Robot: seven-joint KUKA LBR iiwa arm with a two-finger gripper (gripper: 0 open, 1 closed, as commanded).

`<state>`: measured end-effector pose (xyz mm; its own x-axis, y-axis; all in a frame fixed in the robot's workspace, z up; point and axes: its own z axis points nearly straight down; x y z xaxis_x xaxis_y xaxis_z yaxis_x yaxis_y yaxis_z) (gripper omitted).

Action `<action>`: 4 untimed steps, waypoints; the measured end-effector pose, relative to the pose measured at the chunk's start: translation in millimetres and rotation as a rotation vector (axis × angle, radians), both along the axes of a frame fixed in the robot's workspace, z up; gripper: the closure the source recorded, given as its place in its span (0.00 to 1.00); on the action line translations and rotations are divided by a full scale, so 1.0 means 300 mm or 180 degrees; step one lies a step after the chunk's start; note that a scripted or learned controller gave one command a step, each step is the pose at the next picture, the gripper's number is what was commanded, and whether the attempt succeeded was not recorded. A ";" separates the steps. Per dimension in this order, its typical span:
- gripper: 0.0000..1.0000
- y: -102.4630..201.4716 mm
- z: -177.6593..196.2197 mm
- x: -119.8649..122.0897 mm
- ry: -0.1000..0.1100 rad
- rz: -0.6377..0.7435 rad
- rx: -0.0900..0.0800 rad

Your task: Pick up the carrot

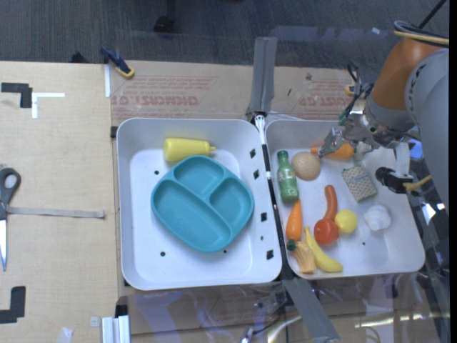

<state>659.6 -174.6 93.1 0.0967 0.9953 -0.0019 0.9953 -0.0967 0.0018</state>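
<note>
The carrot point(293, 220) is orange with a green stem end pointing toward the front. It lies in the right bin point(400, 259) near the bin's left wall, between a green bottle point(287, 177) and a banana point(325, 257). My gripper point(334, 144) hangs low over the back of the right bin, well behind and to the right of the carrot. It is right against a small orange object point(343, 149). The view is too small there to show whether that object is held.
Around the carrot lie a tan round ball point(306, 166), a red pepper point(330, 200), a tomato point(325, 231), a lemon point(346, 221), a textured block point(358, 183) and a white lump point(378, 217). The left bin point(136, 263) holds a blue divided plate point(203, 202) and a yellow bottle point(187, 148).
</note>
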 end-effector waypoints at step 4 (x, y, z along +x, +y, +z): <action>0.00 0.203 -0.025 -0.024 0.0087 -0.1543 -0.0005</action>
